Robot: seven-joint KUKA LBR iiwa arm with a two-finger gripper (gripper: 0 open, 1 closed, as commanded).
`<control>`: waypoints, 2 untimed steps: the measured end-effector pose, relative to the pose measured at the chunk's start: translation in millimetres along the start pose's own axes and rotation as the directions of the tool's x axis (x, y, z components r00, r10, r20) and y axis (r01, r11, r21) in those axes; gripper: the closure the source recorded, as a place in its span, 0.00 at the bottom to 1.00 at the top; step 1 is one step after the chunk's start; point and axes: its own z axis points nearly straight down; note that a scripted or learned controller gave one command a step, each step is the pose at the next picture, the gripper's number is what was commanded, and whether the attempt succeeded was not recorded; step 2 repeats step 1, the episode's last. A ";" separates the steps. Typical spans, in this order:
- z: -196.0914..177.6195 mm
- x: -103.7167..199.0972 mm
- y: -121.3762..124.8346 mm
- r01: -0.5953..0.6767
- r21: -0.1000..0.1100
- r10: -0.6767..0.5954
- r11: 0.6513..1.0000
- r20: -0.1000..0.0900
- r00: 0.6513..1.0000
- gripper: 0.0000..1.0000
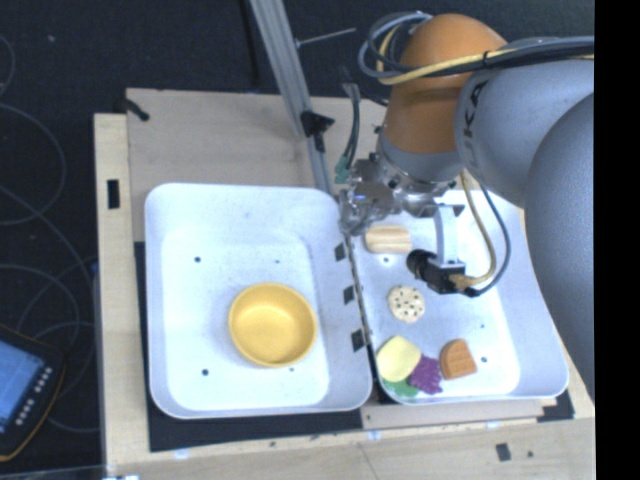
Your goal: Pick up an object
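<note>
Just beyond the round speckled cookie [406, 304], toward the far end of the right bin [500, 363], lies a pale tan cylinder [387, 239], and the gripper [362, 206] hangs right at that cylinder's upper left edge, close to the seam between the two bins. Whether the pincer is wide, narrow or holding anything I cannot tell; the wrist hides it. Nearer the camera than the cookie sit a yellow-green piece [397, 357], a purple bunch of grapes [427, 375] touching it, and a brown bread-like piece [458, 359] just beside the grapes. Well to the left of the cookie, in the left bin [190, 228], a yellow bowl [272, 323] stands upright, apart from the walls
</note>
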 end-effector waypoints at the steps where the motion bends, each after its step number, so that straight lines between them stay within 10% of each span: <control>1: -8.0 51.8 8.3 0.002 -0.002 -0.002 1.000 -0.002 1.000 1.00; 2: -8.0 51.8 8.3 0.002 -0.002 -0.002 1.000 -0.002 1.000 1.00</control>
